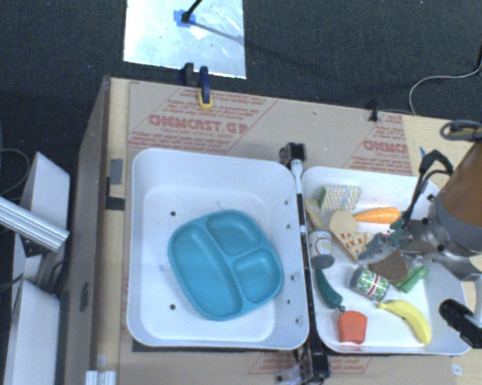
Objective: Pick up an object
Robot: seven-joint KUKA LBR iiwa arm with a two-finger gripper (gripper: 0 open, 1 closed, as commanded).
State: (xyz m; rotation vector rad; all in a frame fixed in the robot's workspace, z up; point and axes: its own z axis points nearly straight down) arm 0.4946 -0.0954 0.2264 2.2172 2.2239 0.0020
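My gripper (385, 244) hangs low in the right bin (450, 348), at the end of the arm (475, 195) that reaches in from the right. It sits just above a brown block (392, 267) and beside a green-and-white can (371, 283) lying on its side. An orange carrot (376, 214) lies just behind it, and a tan wedge (348, 230) is to its left. The arm hides whether the gripper holds anything.
The right bin also holds a patterned box (340, 196), a banana (408, 317), a red cup (352, 326), a dark green tool (328, 287) and a green stick (413, 278). A blue divided plate (225, 263) lies in the left bin (150, 221).
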